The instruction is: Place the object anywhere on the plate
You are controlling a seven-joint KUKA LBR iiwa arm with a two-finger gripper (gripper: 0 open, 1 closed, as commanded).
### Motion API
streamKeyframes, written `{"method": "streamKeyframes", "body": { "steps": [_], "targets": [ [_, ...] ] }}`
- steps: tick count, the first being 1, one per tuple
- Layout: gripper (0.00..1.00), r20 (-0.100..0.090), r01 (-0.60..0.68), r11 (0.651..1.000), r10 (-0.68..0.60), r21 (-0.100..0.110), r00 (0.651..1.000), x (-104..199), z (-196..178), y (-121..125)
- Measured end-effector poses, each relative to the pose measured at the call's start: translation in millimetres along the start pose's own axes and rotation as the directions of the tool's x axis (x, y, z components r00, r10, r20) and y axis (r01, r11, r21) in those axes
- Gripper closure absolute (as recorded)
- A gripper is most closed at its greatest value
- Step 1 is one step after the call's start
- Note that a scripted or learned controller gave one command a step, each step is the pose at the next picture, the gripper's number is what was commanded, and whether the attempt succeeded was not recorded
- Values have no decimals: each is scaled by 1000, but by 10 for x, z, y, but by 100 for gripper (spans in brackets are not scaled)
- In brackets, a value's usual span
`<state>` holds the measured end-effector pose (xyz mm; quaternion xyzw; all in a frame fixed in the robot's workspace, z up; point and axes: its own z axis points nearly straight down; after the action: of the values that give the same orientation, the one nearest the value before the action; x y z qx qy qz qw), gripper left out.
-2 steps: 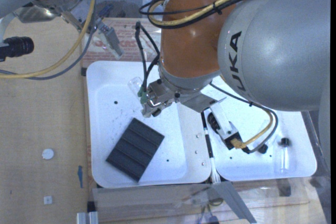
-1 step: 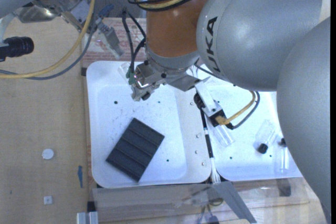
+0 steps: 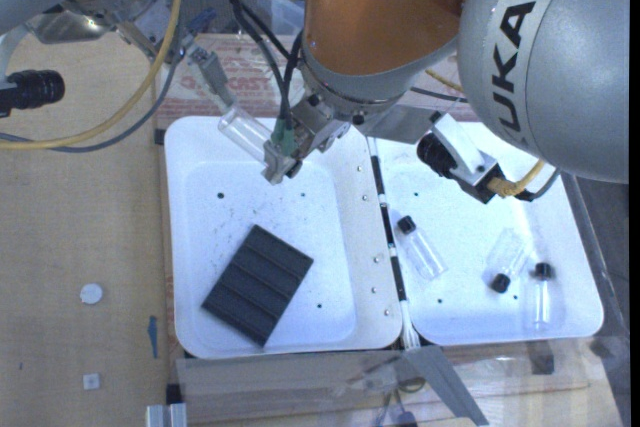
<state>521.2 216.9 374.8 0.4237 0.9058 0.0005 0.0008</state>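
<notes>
Camera view puts the gripper (image 3: 279, 162) over the far part of the left bin (image 3: 190, 215), with a clear vial (image 3: 240, 130) right at its tip, up by the bin's far rim. You cannot tell whether the gripper has a grasp on that vial or only sits beside it.

The dark ribbed plate (image 3: 258, 285) lies nearer you in the same bin, well apart from the vial, so by my reading the placing is not yet done. Three more vials (image 3: 420, 250) lie in the right bin (image 3: 585, 315).

You can read "KUKA" on the arm (image 3: 510, 65).
</notes>
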Motion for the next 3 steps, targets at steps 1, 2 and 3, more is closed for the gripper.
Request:
{"method": "streamKeyframes", "body": {
  "steps": [1,2,3],
  "targets": [
    [100,3,346,938,-346,-3,938,-453,165,275],
    [100,-1,423,906,-423,0,906,-492,693,715],
    [100,-2,-113,994,113,5,994,-454,1532,657]
  ]
}}
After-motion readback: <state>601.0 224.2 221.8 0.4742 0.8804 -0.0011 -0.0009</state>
